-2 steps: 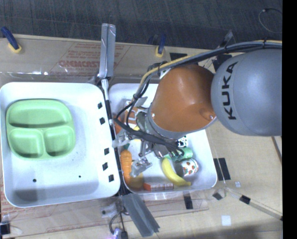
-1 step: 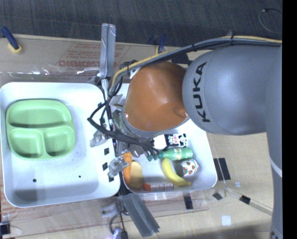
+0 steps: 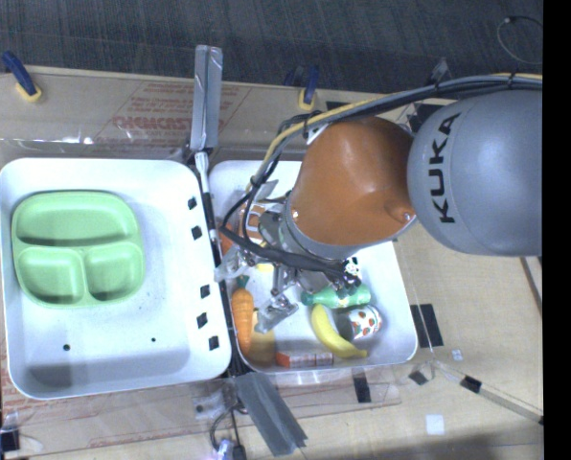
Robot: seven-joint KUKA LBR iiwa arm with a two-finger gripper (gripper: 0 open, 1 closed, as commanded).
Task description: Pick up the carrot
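Near edge of the right bin (image 3: 400, 348): a banana (image 3: 331, 333) and a small red-and-white object (image 3: 363, 324) lie on the floor. The carrot (image 3: 242, 316) lies lengthwise against the bin's left wall, not lifted, so the pick appears not yet done. Just right of it, the end effector (image 3: 278, 307) hangs low over the bin beside the carrot; whether it is open or closed cannot be told, and nothing is seen held. Farther left, the other bin (image 3: 171, 353) holds a green tray (image 3: 75, 247).
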